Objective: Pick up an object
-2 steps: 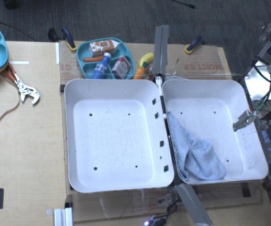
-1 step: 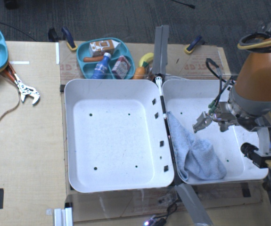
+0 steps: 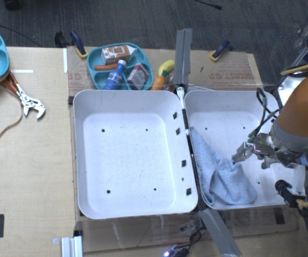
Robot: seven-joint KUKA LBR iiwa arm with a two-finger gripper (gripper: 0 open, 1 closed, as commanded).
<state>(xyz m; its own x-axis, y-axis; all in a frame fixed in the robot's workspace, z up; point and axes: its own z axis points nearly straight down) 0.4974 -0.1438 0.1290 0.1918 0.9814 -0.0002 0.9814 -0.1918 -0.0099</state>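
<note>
Blue-grey cloth (image 3: 223,175) bunched at 7 o'clock corner of right bin (image 3: 223,103). Gripper (image 3: 243,154) at cloth's 2 o'clock edge; open or closed: cannot tell. Risk: fingers pinch thin fold only, cloth slips out on lift.

blue tray (image 3: 95,63) of items | wrench (image 3: 30,103) | banana (image 3: 166,67)

Even overhead light, soft shadows, slightly grainy, mild glare on white bins (image 3: 84,143)
</note>
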